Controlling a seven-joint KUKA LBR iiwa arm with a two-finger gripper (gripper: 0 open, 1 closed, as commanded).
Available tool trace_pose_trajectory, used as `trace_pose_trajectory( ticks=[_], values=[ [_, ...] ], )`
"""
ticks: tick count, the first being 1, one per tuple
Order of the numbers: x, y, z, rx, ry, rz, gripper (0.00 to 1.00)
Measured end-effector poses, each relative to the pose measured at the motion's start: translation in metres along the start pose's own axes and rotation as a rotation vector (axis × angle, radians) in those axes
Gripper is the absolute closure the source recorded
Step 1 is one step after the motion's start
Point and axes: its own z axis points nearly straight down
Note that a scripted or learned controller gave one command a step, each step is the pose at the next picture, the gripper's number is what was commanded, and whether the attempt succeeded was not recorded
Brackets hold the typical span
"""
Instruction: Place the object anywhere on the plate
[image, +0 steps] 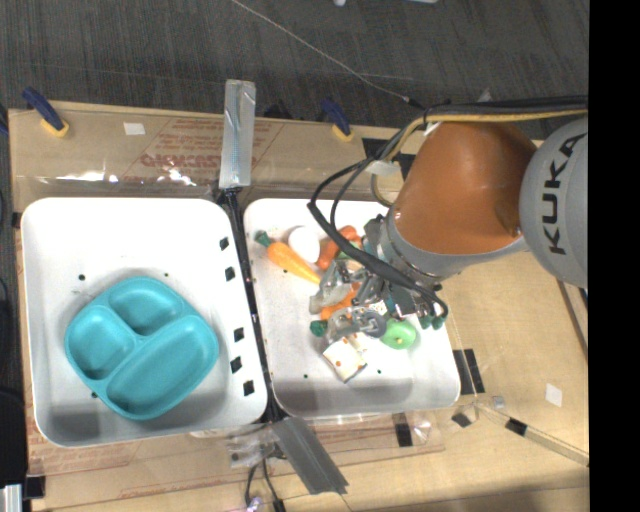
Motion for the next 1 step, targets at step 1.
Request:
trace_pose_trajectory(
  ticks=[1],
  values=[
    [-0.0142,0.0579,0.0700,-0.004,0.007,-0.174,1.00]
  ],
)
